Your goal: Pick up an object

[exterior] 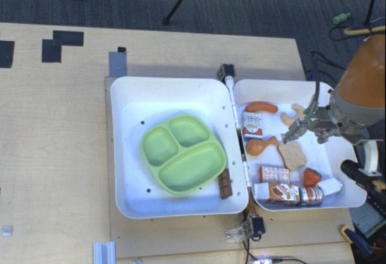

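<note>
The right bin point(338, 151) holds several toy foods: a sausage point(261, 107), a small red and white carton point(253, 125), a chicken drumstick point(259, 147), a bread slice point(293, 156), a red strawberry-like piece point(312, 176), a second carton point(274, 173) and a lying bottle point(295, 195). Tan nut-shaped pieces point(289, 117) lie near the far wall. My gripper point(297, 130) hangs over the middle of this bin, just above the far edge of the bread slice and right of the drumstick. Nothing is visibly held in it.
In the left bin point(123, 154) rests a green divided plate point(184, 153), with a brown bar point(225, 185) beside it at the near right. The ridge between the bins point(238, 136) runs just left of the cartons. The arm's orange band point(365, 76) looms over the right bin's far right.
</note>
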{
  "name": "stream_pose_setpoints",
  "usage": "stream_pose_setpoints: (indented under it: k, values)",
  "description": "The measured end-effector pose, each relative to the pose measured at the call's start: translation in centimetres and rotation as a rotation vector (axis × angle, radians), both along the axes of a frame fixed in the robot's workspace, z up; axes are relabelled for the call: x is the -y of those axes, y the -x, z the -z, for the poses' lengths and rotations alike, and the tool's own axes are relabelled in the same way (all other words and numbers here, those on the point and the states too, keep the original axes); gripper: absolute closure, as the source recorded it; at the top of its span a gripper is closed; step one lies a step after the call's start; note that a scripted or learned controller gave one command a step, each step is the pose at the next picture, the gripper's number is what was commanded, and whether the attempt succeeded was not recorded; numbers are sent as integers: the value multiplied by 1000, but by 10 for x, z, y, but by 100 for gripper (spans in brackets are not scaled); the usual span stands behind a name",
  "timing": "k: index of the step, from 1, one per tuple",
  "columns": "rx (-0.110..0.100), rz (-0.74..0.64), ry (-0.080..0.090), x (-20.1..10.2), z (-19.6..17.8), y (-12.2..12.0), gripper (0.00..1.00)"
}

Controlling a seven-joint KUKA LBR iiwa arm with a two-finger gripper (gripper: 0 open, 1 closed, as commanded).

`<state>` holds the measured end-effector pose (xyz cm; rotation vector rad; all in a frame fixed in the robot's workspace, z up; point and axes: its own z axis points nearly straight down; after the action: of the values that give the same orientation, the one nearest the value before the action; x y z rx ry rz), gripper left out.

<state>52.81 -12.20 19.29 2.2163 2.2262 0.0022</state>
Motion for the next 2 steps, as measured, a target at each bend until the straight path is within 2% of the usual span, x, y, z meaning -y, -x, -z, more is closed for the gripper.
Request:
stream_pose_setpoints:
  k: [1, 2]
  values:
    - [-1, 3, 0, -35, 62, 41, 0]
    - [4, 1, 0, -35, 52, 39, 100]
